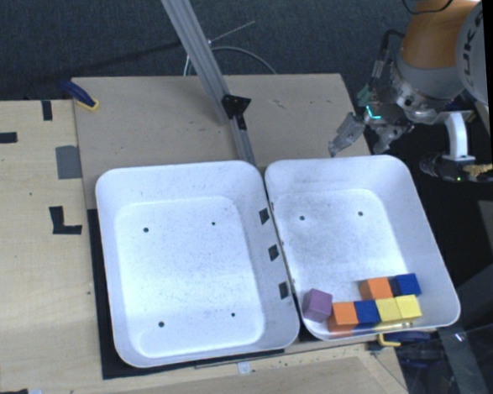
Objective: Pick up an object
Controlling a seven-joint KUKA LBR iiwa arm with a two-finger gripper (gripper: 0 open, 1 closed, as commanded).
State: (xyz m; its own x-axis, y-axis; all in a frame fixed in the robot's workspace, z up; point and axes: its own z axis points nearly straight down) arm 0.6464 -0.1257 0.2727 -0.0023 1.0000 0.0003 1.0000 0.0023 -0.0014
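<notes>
The arm [437,31] reaches in from the upper right, its orange band above the wrist. The hand [362,133] points down-left, its fingers spread apart, holding nothing.

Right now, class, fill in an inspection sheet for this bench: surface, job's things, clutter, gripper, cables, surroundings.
Surface: tan wooden bench bearing two shallow white bins, left bin and right bin.
Job's things: purple block, orange, blue and yellow cubes clustered at the right bin's near edge.
Clutter: black tape marks on the bench.
Gripper: gripper above the right bin's far edge, holding nothing.
Cables: thin white cable behind the bench.
Surroundings: slanted metal pole.
</notes>
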